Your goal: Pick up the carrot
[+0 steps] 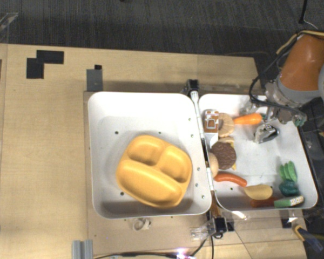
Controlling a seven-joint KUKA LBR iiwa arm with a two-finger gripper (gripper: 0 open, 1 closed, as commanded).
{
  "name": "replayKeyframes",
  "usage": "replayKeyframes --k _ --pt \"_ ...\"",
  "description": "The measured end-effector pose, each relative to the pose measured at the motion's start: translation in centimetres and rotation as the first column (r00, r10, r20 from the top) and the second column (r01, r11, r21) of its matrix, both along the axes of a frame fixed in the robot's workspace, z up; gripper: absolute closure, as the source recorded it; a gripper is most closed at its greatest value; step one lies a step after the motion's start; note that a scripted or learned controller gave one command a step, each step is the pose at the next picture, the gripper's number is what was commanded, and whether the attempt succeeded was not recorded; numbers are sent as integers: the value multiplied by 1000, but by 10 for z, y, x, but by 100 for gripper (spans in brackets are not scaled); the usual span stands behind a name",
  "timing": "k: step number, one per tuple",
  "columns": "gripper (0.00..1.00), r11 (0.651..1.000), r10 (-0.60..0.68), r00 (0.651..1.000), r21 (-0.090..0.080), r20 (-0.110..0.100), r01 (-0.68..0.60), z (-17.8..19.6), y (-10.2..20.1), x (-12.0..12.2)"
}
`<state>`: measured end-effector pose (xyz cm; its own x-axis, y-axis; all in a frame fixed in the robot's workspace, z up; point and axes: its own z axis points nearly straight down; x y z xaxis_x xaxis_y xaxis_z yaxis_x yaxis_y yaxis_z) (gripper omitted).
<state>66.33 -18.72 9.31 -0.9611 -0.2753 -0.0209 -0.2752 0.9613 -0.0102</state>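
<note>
We see the arm (308, 63) reaching in from the right, bent down over the right bin's (308, 169) far end. Its gripper (266, 133) hangs just right of the carrot (247, 120), which lies on the bin floor beside a cookie (225, 124); whether the fingers stand wide or narrow we cannot tell.

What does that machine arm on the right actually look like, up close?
The arm is bulky and rounded, with a broad orange band over a pale grey housing that bears part of a dark printed letter. Black cables loop around its wrist. Below hangs a small metallic silver end effector with two short fingers.
</note>
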Motion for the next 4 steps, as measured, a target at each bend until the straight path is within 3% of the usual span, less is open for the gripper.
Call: replayKeyframes --k 1,2,3,4 --pt "0 992 -126 992 5 -11 126 -5 -16 -41" --pt "0 852 -524 852 10 -12 524 -5 -5 -52" --pt "0 828 -560 829 12 -9 560 -4 -16 -49" --pt "0 576 -818 576 14 -14 818 -5 -16 -55"
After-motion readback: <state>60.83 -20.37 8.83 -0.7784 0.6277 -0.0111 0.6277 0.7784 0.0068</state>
